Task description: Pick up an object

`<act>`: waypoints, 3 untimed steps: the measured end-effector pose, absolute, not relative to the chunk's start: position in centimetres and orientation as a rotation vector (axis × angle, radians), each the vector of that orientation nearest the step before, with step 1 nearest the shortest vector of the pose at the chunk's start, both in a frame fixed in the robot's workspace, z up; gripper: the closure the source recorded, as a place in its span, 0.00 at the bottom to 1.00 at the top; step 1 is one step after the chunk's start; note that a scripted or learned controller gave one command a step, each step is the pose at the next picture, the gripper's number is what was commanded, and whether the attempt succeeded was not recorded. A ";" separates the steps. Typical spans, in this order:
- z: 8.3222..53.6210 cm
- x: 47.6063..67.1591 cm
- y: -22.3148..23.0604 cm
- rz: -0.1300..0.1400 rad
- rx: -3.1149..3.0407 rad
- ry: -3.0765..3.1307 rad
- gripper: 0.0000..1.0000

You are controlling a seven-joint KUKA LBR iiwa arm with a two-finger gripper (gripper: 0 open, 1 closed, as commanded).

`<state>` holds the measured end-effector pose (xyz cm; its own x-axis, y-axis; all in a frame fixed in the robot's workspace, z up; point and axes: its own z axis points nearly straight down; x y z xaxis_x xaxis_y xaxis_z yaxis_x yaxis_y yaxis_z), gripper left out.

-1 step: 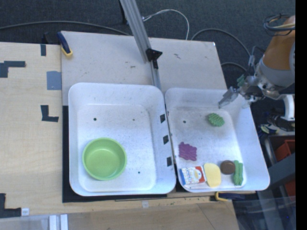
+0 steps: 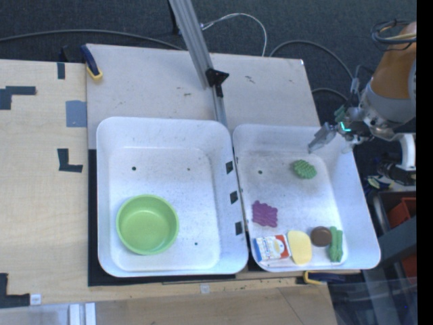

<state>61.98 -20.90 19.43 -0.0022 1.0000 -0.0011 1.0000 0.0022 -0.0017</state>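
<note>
From my station I see the grey arm with its orange band (image 2: 394, 70) reaching in from the right, and its two-finger claw (image 2: 322, 139) sits over the far right corner of the right-hand shallow white bin (image 2: 352, 181). The claw is small and blurred here, so I cannot tell how it stands, and I see nothing gripped in it. Nearest to it is a round, bumpy green object (image 2: 304, 169), lying apart from the claw on the bin floor, a little nearer and to the left. Further toward me lies a purple ridged piece (image 2: 264, 214) in the middle of that bin. Along the near wall, from left to right, sit a small white packet with red and blue print (image 2: 270, 248), a pale yellow oval piece (image 2: 300, 246), a small brown round object (image 2: 321, 235) and a green elongated piece (image 2: 335, 244). The left-hand white bin (image 2: 162, 141) holds a lime-green plastic bowl (image 2: 147, 223) in its near left corner.
</note>
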 end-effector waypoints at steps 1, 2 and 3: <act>14.4 61.4 -20.0 0.006 -2.216 -2.220 0.00; 9.0 61.3 -19.8 0.007 -2.216 -2.220 0.00; 10.4 61.4 -19.8 0.004 -2.217 -2.225 1.00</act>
<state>61.44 -19.83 10.36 -0.0036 1.0000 -0.0010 1.0000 0.0036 -0.0027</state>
